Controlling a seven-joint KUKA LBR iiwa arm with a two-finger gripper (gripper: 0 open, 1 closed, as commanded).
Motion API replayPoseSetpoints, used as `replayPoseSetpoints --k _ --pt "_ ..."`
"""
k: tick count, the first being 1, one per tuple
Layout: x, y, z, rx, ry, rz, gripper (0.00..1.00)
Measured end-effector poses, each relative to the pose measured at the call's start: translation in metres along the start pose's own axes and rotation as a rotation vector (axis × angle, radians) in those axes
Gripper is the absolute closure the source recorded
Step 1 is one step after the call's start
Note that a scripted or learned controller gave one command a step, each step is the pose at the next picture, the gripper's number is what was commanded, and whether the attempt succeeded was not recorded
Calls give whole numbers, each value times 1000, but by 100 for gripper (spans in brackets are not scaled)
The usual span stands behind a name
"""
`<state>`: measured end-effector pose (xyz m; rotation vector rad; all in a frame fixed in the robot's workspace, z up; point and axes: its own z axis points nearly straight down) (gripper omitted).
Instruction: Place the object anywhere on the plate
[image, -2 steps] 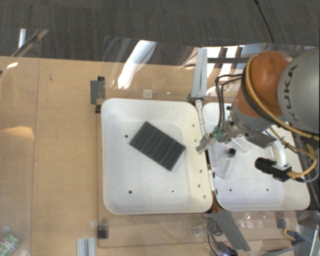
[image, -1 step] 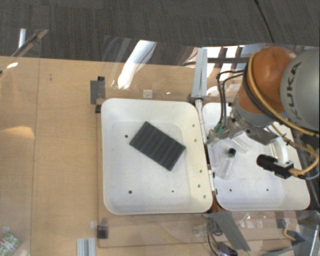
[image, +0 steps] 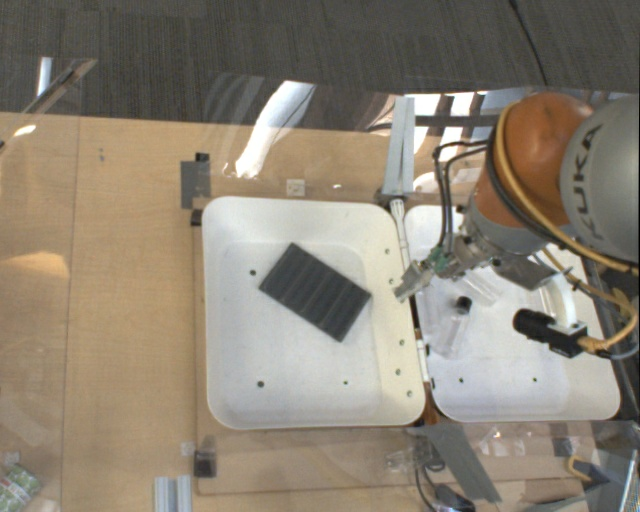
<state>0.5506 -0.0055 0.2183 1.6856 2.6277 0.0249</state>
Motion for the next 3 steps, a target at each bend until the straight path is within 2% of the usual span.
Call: replayPoseSetpoints --k 1,2,3 --pt "-1 2 -11 -6 -2 -2 100" --pt "-1 2 -11 -6 -2 -2 0" --pt "-2 5 -22 -12 -4 -4 100"
